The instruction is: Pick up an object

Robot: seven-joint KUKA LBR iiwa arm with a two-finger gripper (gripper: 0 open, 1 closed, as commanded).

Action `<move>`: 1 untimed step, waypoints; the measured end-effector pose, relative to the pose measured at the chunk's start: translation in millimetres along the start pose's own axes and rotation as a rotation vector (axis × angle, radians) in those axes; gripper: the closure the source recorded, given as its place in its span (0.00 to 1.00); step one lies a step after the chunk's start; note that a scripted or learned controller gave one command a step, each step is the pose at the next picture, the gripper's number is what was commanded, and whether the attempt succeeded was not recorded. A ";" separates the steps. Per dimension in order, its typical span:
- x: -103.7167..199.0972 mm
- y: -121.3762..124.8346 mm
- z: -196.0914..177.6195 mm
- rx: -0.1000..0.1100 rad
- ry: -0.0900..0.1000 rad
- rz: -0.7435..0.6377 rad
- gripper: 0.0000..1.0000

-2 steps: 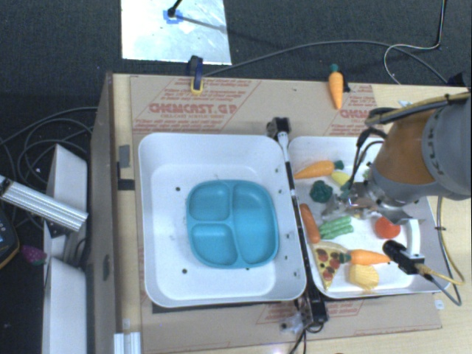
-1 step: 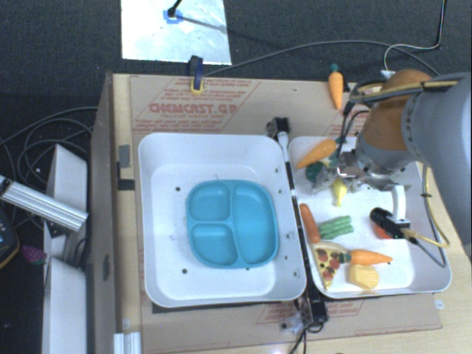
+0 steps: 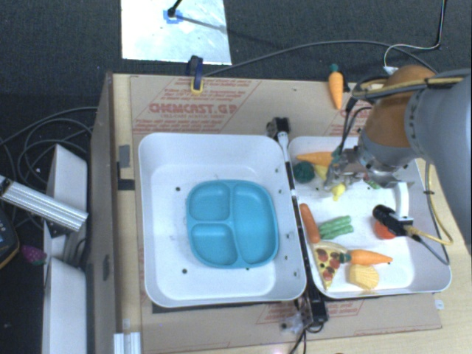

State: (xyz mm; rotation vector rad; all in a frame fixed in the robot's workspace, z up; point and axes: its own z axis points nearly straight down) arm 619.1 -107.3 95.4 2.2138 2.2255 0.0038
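Low over the back half of the right bin [image 3: 422, 265] hangs the tool [image 3: 338, 177], carried by the grey arm [image 3: 436, 127] that reaches in from the right, its orange band [image 3: 389, 120] just above the wrist. At this angle it cannot be told whether the tool is released or clenched, and nothing can be seen grasped in it.

Just below its tip lies a small yellow piece [image 3: 338, 192] on the bin floor, so close that touching and apart cannot be told. To the left of the tool sit a dark green lump [image 3: 303, 171] and, behind it, an orange wedge [image 3: 315, 157], both near the bin's back left corner.

Toward the front of the same bin, a reddish-orange stick [image 3: 310, 223] runs along the left wall, with a green pod [image 3: 336, 227] just beside it. In front of these lie a toy pizza slice [image 3: 328, 262], a carrot [image 3: 369, 257] pointing right, and a pale yellow chunk [image 3: 363, 276] touching the carrot's underside. A red piece [image 3: 383, 232] shows near the right side, partly covered.

The left bin [image 3: 164, 198] holds a blue divided plate [image 3: 232, 223] lying flat in its middle. Both bins rest on a worktop [image 3: 221, 103] covered with brown board printed in red. A second carrot [image 3: 335, 88] stands outside the bins, on the board behind the right one. A blue clamp [image 3: 195, 73] grips the board's back edge, and a silvery sheet [image 3: 175, 21] lies on the dark floor beyond.
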 end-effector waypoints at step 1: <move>92.4 -34.7 -90.0 0.000 0.001 0.001 1.00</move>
